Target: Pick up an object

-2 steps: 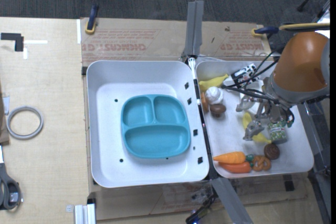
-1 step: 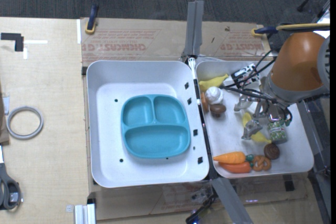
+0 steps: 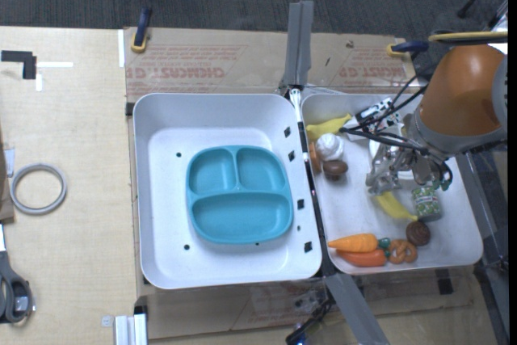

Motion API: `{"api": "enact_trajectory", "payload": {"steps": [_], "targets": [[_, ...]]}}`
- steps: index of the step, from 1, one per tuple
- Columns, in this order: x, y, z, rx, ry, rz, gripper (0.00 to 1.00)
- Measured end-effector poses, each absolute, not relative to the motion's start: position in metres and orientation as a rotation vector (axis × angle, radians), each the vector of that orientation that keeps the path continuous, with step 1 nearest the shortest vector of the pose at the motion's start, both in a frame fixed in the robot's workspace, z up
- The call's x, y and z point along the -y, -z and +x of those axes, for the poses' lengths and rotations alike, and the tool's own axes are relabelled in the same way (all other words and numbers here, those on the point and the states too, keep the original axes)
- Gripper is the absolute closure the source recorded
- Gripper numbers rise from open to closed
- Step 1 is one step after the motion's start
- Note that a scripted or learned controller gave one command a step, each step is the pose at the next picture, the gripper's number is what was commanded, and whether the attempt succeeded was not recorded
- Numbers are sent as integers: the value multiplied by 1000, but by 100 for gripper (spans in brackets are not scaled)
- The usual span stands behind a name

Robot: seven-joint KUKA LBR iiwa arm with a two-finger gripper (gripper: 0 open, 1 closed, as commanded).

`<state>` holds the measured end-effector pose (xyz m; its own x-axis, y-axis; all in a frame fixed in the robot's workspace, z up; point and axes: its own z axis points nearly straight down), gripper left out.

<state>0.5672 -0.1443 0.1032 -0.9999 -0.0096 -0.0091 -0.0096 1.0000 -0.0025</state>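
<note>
The grey arm with its orange band (image 3: pixel 460 90) was seen reaching in from the right edge and bent down over the right-hand shallow white bin (image 3: pixel 464 246), its wrist pointed steeply downward. The metal two-finger gripper (image 3: pixel 397 183) was lowered close to the bin floor, with black cables looped across the wrist above it. Whether the jaws were spread or pressed together could not be told, as they were masked by the wrist hardware, and nothing was seen held between them.

Just beneath and slightly right of the jaws, a yellow plastic banana (image 3: pixel 395 206) was lying on the bin floor. A small clear jar with a green label (image 3: pixel 427 203) was placed beside it, right of the jaws, and a brown round toy (image 3: pixel 418 233) lay below that. An orange plastic carrot (image 3: pixel 353 242) and a small pretzel-shaped piece (image 3: pixel 401 252) were set along the bin's near wall, below the jaws. To their left, a white garlic-shaped toy (image 3: pixel 327 145) and a dark brown oval piece (image 3: pixel 334 169) were grouped. Well left of the jaws, a blue three-compartment plastic plate (image 3: pixel 240 195) was resting in the left-hand white bin (image 3: pixel 153 174).
</note>
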Motion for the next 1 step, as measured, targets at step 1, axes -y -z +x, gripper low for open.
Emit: {"api": "enact_trajectory", "payload": {"steps": [1], "targets": [[208,-93,556,-3114,1,-385,100]]}}
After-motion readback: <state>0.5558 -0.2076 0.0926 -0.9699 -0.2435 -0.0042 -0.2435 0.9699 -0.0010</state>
